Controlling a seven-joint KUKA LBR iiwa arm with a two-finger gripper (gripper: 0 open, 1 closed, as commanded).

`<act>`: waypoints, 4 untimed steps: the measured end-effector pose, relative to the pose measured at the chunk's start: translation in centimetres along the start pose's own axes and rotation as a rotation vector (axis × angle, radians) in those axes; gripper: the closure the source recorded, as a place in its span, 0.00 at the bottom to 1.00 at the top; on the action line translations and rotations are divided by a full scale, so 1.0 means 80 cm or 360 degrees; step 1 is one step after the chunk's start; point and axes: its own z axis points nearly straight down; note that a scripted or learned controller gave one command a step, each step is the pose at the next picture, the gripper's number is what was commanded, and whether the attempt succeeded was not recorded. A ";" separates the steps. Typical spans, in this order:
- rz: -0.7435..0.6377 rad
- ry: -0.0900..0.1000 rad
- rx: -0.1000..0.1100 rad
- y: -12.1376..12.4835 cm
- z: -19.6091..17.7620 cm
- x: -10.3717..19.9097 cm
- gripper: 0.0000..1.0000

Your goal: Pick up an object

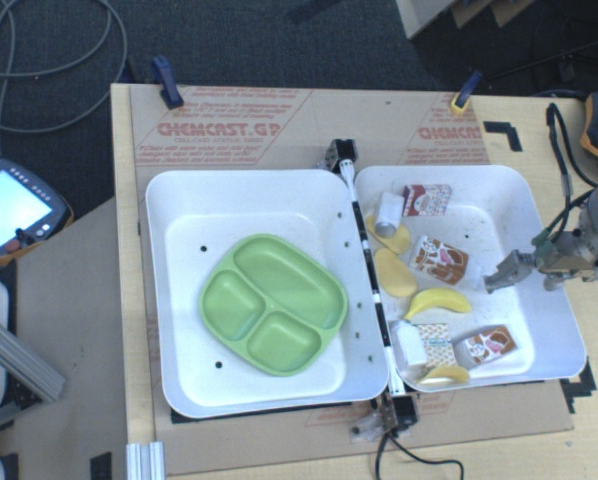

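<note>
My gripper [502, 276] reaches in from the right edge and hangs over the right side of the right bin [539, 218], with nothing visibly held. To its left lie a brown and red packet [440, 260] and a yellow banana [439, 303]. A red and white packet [487, 345] lies below the gripper, near the bin's front. At the back of the bin are a small red and white carton [426, 200] and a silver can [388, 214]. A pale yellow piece [394, 270] rests by the divider.
The left bin [169, 208] holds a green divided plate [272, 304]. A white box [410, 345], a blue-patterned packet [436, 349] and a second yellow piece [445, 374] crowd the right bin's front left corner. Clamps [166, 81] hold the bench's far edge.
</note>
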 end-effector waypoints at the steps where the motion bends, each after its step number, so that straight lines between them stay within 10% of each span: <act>1: -0.0003 0.0002 -0.0018 0.033 0.158 0.074 0.00; 2: -0.0009 0.0025 0.0008 0.124 0.162 -0.052 0.00; 4: -0.0002 -0.0002 -0.0001 0.183 0.139 -0.046 0.00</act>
